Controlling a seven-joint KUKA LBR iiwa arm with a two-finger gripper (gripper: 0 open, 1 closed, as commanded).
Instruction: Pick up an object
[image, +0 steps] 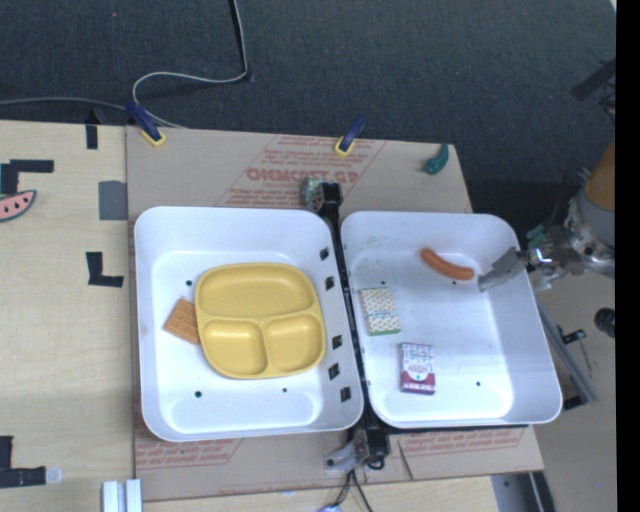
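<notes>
Gripper (497, 270) sits at the right rim of the right bin (520, 395), just beside the sausage (446, 264); whether it is apart or together cannot be told at this angle, and nothing shows in its grasp. Sausage lies in the upper part of the right bin, on the white floor. Same bin holds a pale patterned packet (380, 309) near its left wall and a red-and-white box (417, 367) lower down, well apart from the sausage. Left bin (160, 400) carries a yellow divided tray (261, 318) with a tan wafer (182, 321) tucked against the tray's left edge. Both bins rest on a cardboard sheet (260, 165) held by two yellow clamps (148, 128), laid over a pale wooden bench (50, 300). Dark carpet (400, 60) lies beyond, with a cable (215, 75) running across it.
</notes>
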